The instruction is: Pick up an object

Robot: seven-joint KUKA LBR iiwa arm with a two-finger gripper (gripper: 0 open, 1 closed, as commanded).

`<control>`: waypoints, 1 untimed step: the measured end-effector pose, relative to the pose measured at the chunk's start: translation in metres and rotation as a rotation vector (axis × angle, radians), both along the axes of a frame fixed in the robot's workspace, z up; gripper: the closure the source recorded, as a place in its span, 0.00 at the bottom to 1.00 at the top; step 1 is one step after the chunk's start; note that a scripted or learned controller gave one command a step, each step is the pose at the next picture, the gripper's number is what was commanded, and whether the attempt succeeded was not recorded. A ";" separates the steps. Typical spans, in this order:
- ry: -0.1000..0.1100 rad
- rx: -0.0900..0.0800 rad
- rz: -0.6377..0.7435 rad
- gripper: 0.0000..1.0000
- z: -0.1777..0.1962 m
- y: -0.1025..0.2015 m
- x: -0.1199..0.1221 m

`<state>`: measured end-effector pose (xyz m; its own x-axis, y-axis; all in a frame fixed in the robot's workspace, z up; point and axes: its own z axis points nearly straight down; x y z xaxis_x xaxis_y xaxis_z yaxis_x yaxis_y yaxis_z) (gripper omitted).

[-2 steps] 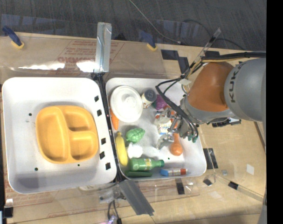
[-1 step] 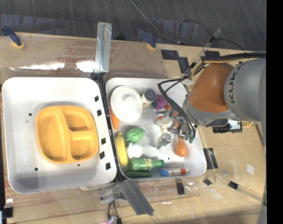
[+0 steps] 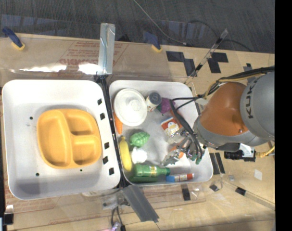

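Note:
The right bin [image 3: 198, 93] holds a white round lid or bowl [image 3: 130, 106], a green knobbly toy [image 3: 140, 138], a yellow banana-like piece [image 3: 125, 154], a green bottle [image 3: 148, 171] lying along the front wall, a marker [image 3: 180, 177], a small packet with orange print [image 3: 170, 126] and a grey-purple small item [image 3: 154, 99]. My gripper [image 3: 180, 148] is low in the bin's right part, over small cluttered items next to the packet. The arm's orange band [image 3: 222, 112] hangs above the bin's right wall.
The left bin [image 3: 16, 105] holds a yellow divided tray [image 3: 69, 137]. Black cables run from the arm across the right bin. A taped divider separates the bins. Cardboard and tape marks surround them.

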<state>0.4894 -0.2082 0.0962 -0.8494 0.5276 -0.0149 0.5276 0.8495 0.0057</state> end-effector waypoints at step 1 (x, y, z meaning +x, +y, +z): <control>0.013 0.006 0.024 0.00 -0.004 0.066 0.072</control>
<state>0.5610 -0.1420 0.0924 -0.8620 0.5069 -0.0006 0.5069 0.8620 0.0046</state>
